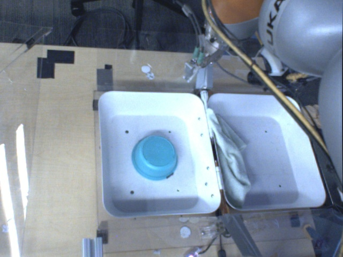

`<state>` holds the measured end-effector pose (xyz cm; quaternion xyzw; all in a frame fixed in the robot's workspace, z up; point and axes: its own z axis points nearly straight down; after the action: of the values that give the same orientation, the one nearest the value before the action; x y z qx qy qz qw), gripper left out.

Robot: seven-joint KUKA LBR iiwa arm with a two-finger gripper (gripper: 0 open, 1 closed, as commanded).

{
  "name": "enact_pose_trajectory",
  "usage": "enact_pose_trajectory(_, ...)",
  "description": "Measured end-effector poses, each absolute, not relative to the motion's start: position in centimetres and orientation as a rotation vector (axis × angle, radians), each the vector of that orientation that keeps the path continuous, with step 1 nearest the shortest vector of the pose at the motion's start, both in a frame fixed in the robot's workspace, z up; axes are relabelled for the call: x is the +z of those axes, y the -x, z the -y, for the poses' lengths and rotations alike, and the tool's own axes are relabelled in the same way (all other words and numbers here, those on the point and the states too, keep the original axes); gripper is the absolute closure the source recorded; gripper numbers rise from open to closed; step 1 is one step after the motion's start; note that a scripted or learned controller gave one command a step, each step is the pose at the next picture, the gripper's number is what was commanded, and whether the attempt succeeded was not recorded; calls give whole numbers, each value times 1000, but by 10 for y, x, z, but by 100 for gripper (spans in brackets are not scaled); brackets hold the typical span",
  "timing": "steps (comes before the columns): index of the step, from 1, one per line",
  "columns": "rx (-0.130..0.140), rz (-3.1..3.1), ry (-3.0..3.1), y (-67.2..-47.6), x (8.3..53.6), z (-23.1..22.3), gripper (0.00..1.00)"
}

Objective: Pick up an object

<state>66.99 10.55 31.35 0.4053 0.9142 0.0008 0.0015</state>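
Note:
A round blue bowl [155,157] sits in the middle of the left bin [115,116]. A pale grey cloth [231,155] lies crumpled along the left wall of the right bin [289,143], draped up onto the divider between the bins. My gripper [199,67] hangs above the bench just behind the bins' back edge, roughly in line with the divider. It is well away from both the bowl and the cloth, and nothing is seen in it.
The grey arm [300,25] with its orange band [236,1] and cables fills the upper right, above the right bin's back corner. Black tape marks [53,62] lie on the wooden bench at the far left. Small clamps hold the bins at their edges.

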Motion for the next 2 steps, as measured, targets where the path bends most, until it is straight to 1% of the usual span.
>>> enact_pose_trajectory(1,2,-2957,-1056,-631,261,-77,100)
enact_pose_trajectory(2,5,-2961,-1037,-657,293,-142,100)
